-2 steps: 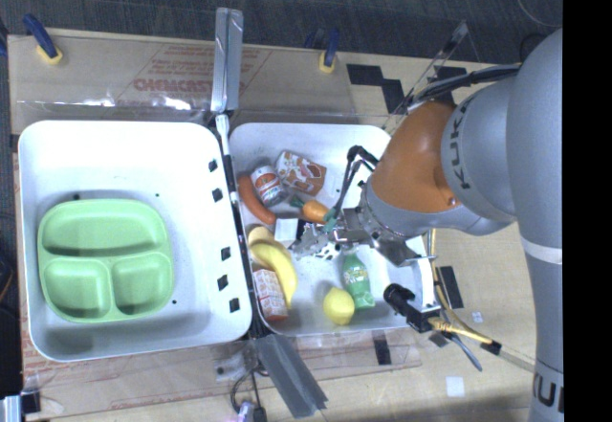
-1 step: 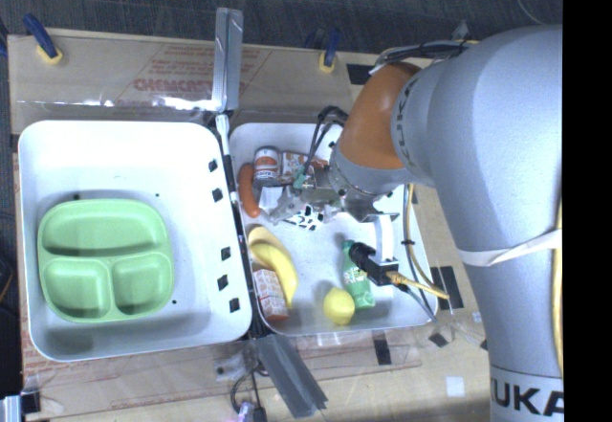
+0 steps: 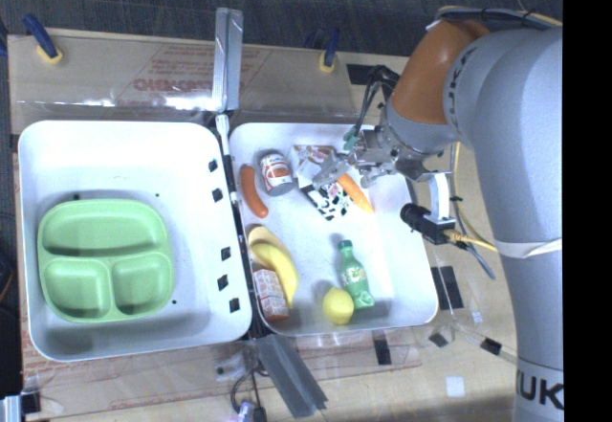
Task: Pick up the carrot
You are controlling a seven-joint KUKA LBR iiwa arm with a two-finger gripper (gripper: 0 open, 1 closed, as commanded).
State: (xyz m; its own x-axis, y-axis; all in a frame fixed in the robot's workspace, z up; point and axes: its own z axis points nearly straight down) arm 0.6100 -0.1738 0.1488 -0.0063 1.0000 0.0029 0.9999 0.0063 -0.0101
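Camera view: the right bin [image 3: 406, 262] holds the carrot [image 3: 356, 193] near its upper right, touching a black-and-white cow toy [image 3: 330, 201], plus a sausage [image 3: 253, 190], can [image 3: 275, 172], banana [image 3: 274, 260], green bottle [image 3: 355, 275] and lemon [image 3: 337, 306]. The gripper [image 3: 356, 158] hovers just above the carrot; whether its fingers are apart, I cannot tell. The left bin [image 3: 115, 147] holds a green divided tray [image 3: 105, 258]

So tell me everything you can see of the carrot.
The carrot is a small orange piece, tapered and smooth, plastic-looking like toy food. It lies flat in the right bin, in the upper right part, slanting from upper left down to lower right. Its upper end sits right under the gripper, partly covered by it. On its left it lies against a black-and-white patterned item. I cannot tell whether the jaws are closed on it.
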